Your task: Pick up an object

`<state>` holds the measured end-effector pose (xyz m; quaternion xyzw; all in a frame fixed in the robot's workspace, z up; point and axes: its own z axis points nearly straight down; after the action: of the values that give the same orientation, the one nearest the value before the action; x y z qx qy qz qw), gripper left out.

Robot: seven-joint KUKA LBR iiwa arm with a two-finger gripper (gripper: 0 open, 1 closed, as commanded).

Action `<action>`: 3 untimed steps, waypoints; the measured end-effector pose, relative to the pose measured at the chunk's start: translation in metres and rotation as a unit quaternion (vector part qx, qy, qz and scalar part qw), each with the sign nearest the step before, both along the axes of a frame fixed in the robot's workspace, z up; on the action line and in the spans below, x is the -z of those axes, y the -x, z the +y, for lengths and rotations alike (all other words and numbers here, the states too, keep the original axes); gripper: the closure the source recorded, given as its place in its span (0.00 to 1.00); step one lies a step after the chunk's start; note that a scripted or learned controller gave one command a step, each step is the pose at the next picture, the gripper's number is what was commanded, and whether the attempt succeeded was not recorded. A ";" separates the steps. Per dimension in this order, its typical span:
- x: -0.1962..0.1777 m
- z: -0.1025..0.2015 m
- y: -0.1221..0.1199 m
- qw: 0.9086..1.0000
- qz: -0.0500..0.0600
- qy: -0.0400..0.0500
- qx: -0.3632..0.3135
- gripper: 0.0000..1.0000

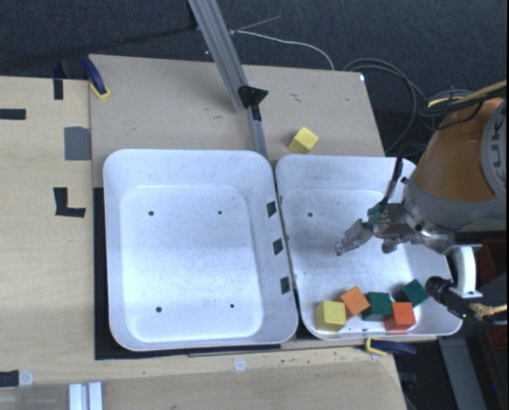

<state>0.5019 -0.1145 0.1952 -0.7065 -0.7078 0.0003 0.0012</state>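
Several small blocks lie along the near edge of the right bin (340, 173): a yellow block (330, 313), an orange block (354, 300), a dark green block (379, 304), a red-orange block (402, 315) and another green block (414, 292). My gripper (353, 237) hangs over the middle of the right bin, above and a little left of the blocks, pointing left. Nothing shows between its fingers.
The left bin (190, 246) sits beside the right one. A loose yellow cube (304, 139) rests on the bench behind the right bin. A grey metal rail (225, 49) slants in from the top, ending near the bins' shared back corner.
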 end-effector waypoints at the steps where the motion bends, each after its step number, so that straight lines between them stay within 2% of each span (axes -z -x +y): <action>1: -0.057 -0.016 -0.065 1.000 -0.005 0.002 0.000 0.00; 2: -0.069 0.029 -0.141 1.000 -0.003 0.001 -0.003 0.00; 3: 0.009 0.108 -0.149 1.000 0.003 0.000 -0.003 0.00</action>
<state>0.6513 -0.0067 0.1867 -0.7042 -0.7100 0.0021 0.0035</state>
